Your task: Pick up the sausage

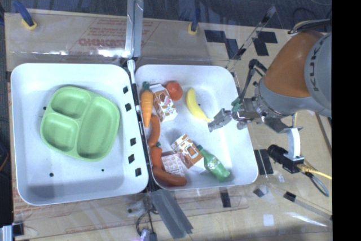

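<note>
The gripper (216, 122) hangs over the right bin (243, 147), grip unclear, nothing visibly held, well apart from the sausage (167, 178) at the bin's near-left corner

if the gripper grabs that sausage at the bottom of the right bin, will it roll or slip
The sausage looks smooth and rounded, so it may slip. Wedged against the bin wall and a small carton, it probably won't roll far.
</note>
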`<state>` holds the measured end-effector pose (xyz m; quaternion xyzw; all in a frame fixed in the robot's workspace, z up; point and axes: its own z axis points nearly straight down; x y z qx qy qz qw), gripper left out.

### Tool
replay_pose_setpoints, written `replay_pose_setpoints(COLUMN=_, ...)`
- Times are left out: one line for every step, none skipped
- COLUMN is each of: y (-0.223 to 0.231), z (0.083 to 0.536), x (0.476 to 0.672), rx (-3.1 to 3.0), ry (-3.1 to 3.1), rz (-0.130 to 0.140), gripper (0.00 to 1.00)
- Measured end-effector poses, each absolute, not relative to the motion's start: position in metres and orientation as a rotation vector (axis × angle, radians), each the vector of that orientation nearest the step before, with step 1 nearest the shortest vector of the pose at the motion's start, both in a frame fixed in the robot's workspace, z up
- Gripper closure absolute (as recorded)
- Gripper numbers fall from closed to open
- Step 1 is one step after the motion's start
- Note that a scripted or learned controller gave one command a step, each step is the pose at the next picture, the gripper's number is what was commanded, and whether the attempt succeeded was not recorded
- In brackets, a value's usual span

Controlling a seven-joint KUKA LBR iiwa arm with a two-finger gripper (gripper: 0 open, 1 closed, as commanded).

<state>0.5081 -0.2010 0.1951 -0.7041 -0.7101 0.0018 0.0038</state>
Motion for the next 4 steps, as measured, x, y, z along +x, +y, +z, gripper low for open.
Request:
replay_pose_setpoints(y=-0.124, z=0.134, x=0.516, rx=-1.825, ry=-2.546, rz=0.005, gripper=0.00)
replay_pose_setpoints(y=-0.142, z=0.188, x=0.544, rx=-2.068, ry=-2.358, rz=0.006, gripper=0.00)
replay_pose_setpoints(y=-0.100, z=0.089, x=0.611, rx=-1.851, ry=-2.534, rz=0.006, gripper=0.00)
replay_pose_setpoints(y=-0.103, z=0.088, x=0.523, rx=-1.797, ry=-2.567, rz=0.004, gripper=0.00)
